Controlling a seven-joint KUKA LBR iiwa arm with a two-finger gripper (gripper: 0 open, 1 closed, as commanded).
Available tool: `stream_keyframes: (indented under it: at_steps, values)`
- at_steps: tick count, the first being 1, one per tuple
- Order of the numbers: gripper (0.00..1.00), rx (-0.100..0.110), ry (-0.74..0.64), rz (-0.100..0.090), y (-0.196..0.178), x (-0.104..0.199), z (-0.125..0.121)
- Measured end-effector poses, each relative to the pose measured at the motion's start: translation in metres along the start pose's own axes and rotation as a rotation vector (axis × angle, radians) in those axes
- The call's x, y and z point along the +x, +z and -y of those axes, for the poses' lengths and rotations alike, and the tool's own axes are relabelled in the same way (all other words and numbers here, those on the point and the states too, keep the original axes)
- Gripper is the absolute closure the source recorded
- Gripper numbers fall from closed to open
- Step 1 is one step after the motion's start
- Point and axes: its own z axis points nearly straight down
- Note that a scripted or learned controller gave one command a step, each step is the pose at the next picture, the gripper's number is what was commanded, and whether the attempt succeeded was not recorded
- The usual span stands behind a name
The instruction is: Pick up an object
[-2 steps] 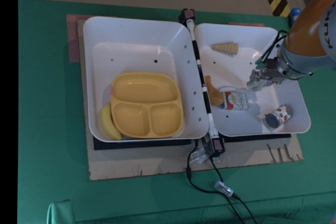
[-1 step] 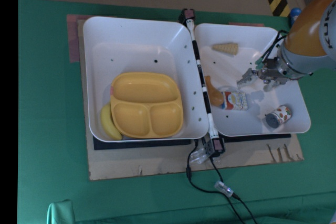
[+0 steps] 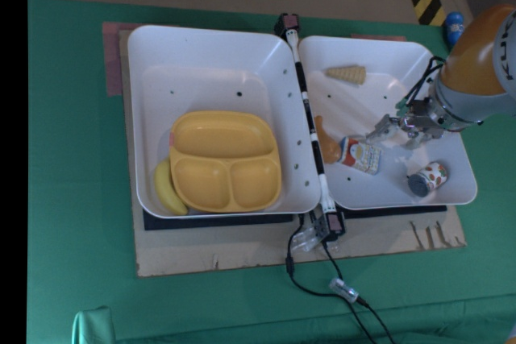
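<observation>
In the right bin [image 3: 451, 189] lie a waffle cone [image 3: 347, 74] at the back, an orange toy [image 3: 326, 146] by the left wall, a small red, white and blue carton [image 3: 359, 155] beside it, and a printed can [image 3: 427, 178] on its side at the front right. My gripper [image 3: 397, 136] hovers over the middle of this bin, just right of the carton and behind the can. Its fingers stand open with nothing between them.
The left bin [image 3: 161, 52] holds a yellow divided plate [image 3: 226, 161] with a banana [image 3: 167, 188] against its left edge. A black divider rail [image 3: 305, 101] runs between the bins. Cables [image 3: 322, 278] trail over the green mat in front.
</observation>
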Motion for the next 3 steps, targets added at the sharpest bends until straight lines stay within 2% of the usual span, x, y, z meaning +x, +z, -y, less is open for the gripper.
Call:
stream_keyframes:
  at_steps: [1, 2, 3]
  values:
    - [0.0, -0.008, 0.001, 0.006, -0.001, 0.0, 0.058]
    - [0.0, -0.004, 0.0, 0.005, 0.0, 0.003, -0.001]
    - [0.0, -0.006, 0.001, 0.006, -0.001, -0.015, 0.043]
